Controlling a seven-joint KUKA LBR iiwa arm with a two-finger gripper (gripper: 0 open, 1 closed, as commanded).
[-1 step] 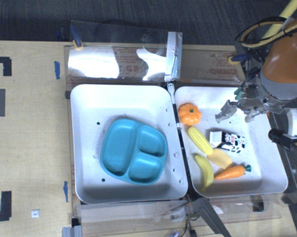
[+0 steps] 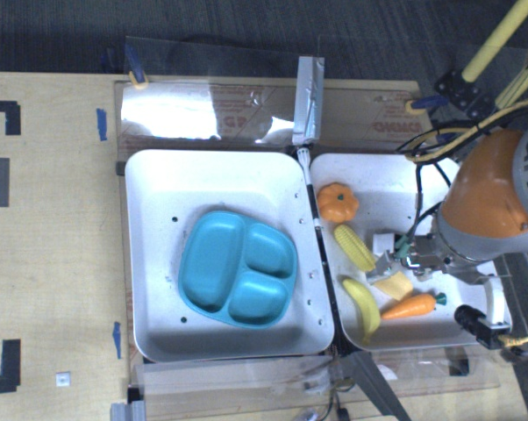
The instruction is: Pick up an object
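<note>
**Tool low in the right bin, among the toy food**

Tool (image 2: pixel 403 260) sits low inside the right bin, at the end of a grey arm (image 2: pixel 488 204) with an orange band that reaches in from the right. Whether it is spread or pressed together cannot be told from this angle, and nothing can be seen pinched in it.

Going left to right: the pale wooden surface (image 2: pixel 45 235) carries two shallow white bins side by side. The left bin (image 2: pixel 150 182) holds a blue divided plate (image 2: pixel 236 267), well apart from the tool. The right bin (image 2: pixel 378 169) holds the likely targets: an orange pumpkin (image 2: pixel 338 203) near the far left corner, a yellow corn cob (image 2: pixel 354 246) below it, a banana (image 2: pixel 361 303) against the near left side, a pale yellow block (image 2: pixel 393 286) and a carrot (image 2: pixel 410 305) just beside each other.

The block appears to lie just under the tool, touching or nearly touching the carrot. A clean pick probably means centring on one item, closing fully before lifting, then rising straight so the neighbours stay put.
</note>
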